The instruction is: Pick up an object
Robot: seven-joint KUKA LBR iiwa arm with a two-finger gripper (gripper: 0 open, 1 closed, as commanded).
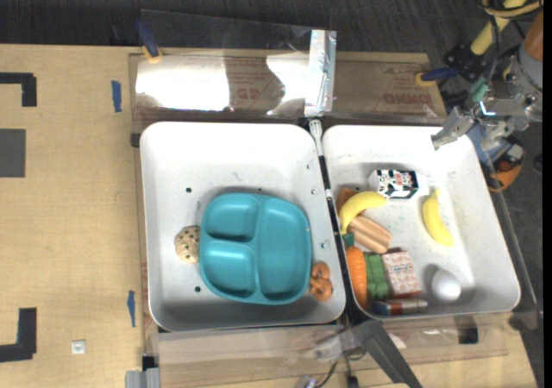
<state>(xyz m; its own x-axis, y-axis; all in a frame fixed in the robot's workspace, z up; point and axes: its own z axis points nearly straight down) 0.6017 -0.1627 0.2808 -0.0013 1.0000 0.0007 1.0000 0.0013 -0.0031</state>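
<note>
Camera view: arm at far right, hand (452, 134) over far right corner of right bin (492, 197); cannot tell how it is set, nothing visibly held. Right bin: banana (437, 219) at right, second banana (362, 206) left of it, black-and-white carton (395, 182) at far middle, hot dog (371, 234), carrot (356, 272), small red-white box (400, 272), white egg (446, 285) near front. Left bin (172, 153): teal divided plate (255, 246), cookie (186, 244) touching its left edge, small orange pastry (321, 282) at its right.
</note>
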